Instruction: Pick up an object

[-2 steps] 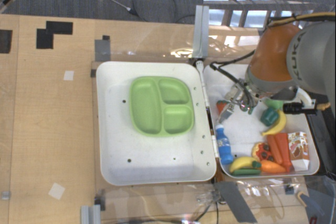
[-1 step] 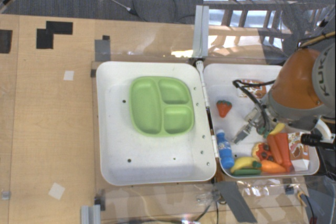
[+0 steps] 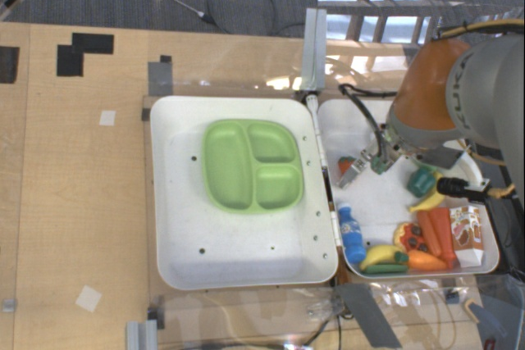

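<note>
Nearest the camera, along the right bin's (image 3: 332,120) near edge, lie a blue bottle (image 3: 351,234), a banana (image 3: 380,255), a carrot (image 3: 425,261) and a red and white carton (image 3: 466,229). Just beyond them sits a teal block (image 3: 423,179). Farther left, the gripper (image 3: 358,166) hangs low over the bin floor, with a small red and grey piece at its tip; whether it grips that piece I cannot tell. Left, the other bin (image 3: 176,250) holds a green divided plate (image 3: 252,165).
</note>
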You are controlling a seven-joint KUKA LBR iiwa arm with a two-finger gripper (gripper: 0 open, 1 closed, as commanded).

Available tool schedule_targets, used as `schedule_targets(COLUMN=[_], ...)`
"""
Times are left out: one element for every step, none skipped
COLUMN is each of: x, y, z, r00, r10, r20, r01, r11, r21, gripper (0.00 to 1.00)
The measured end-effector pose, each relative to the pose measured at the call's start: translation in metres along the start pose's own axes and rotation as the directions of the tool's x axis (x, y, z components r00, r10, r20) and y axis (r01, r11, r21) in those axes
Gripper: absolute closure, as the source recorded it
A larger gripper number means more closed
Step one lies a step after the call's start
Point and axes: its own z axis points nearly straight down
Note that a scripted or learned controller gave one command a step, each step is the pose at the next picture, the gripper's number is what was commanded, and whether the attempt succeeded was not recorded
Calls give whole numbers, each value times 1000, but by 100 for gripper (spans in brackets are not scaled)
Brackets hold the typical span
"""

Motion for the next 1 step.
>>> schedule_targets(x=[-36], y=[-24], z=[-16], r00=[1000], r10=[-8], r20=[-4], r01=[8], r11=[1000], r21=[7], gripper=[0])
